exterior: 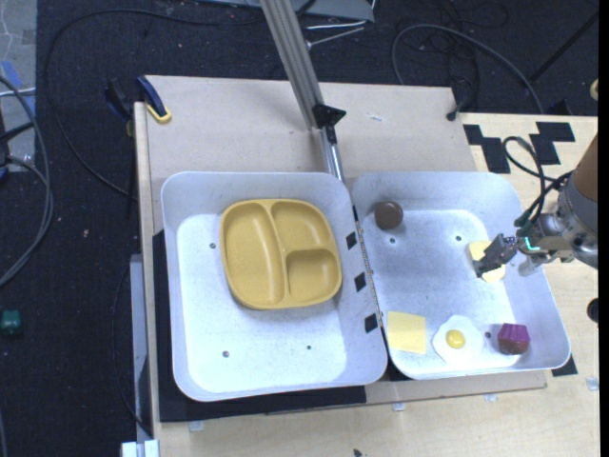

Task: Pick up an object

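The gripper [497,255] sits low over the right bin [428,193] near its right wall, fingers clenched on a small yellow piece [483,253]. Along the bin's near edge lie a purple block [513,338], a fried egg [456,339] and a yellow cheese slice [407,332]; a brown ball [387,215] rests at the far left. The left bin [190,350] bears a yellow divided plate [281,253]

The arm [582,198] is cut off by the right side of the picture, so most of it is out of sight. The gripper [495,257] covers part of a small yellow thing [487,263]. It is too small to tell what that thing is.
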You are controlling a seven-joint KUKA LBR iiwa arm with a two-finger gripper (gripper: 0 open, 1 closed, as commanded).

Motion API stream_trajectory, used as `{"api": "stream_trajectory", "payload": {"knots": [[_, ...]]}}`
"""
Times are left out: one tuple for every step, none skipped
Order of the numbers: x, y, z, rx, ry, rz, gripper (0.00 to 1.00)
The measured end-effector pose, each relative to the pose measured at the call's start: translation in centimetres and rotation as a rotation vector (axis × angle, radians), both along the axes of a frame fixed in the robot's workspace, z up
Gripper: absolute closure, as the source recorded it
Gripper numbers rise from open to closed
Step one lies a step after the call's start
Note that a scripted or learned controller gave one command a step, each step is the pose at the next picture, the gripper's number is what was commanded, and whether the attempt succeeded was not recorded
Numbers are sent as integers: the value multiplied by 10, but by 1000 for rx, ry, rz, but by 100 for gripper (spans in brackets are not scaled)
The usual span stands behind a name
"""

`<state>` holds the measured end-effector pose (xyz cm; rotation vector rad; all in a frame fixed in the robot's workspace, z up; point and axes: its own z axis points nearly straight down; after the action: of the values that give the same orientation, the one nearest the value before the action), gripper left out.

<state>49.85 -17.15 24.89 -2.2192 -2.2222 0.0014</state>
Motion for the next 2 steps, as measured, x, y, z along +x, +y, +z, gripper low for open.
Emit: {"api": "stream_trajectory", "payload": {"knots": [[0, 0, 0, 0, -1, 0, 0], [0, -10, -50, 1, 4, -3, 0]]}}
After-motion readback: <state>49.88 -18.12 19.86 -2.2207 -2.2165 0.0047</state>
